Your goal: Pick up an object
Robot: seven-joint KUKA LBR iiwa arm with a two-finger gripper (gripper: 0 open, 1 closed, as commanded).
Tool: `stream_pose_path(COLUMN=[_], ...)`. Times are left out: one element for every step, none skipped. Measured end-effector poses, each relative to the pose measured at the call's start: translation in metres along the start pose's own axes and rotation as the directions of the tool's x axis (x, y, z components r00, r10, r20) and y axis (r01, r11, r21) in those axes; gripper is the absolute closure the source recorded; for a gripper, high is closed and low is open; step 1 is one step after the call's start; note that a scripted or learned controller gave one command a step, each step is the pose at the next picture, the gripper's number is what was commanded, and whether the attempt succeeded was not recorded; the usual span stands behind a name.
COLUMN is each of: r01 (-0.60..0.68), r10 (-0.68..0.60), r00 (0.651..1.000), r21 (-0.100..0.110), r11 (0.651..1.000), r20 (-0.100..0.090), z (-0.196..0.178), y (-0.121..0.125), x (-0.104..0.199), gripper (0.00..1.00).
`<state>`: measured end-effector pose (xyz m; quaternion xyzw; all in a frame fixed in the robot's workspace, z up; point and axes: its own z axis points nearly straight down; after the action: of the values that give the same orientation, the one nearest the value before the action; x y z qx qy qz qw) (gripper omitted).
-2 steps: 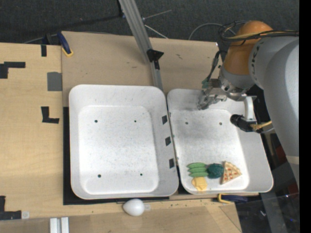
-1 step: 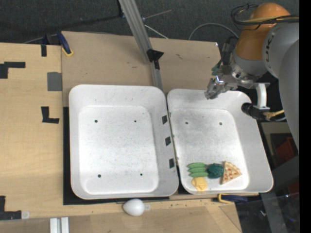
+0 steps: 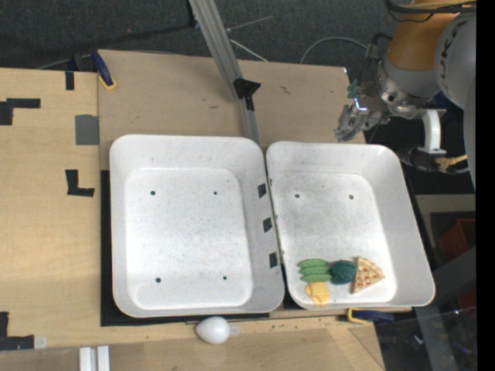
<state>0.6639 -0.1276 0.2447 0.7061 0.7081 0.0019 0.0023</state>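
Toys (image 3: pixel 340 274), green, yellow and pizza-like, lie clustered; pincer (image 3: pixel 352 122) state unclear.

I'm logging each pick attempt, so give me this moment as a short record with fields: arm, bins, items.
end effector: above the bench past the right bin's far rim, over neither bin
right bin: green pod toy, dark green lump, yellow piece, pizza slice toy, clustered at near edge
left bin: no items visible
white egg: on bench, outside bins
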Motion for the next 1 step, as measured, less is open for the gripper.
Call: stream_pose_path(r01=[0.000], r10=[0.000], r00=[1.000], r21=[0.002], r11=[1.000], r20=[0.000], z=[-0.0407], y=[0.0013], x=[0.0007], gripper=[1.00])
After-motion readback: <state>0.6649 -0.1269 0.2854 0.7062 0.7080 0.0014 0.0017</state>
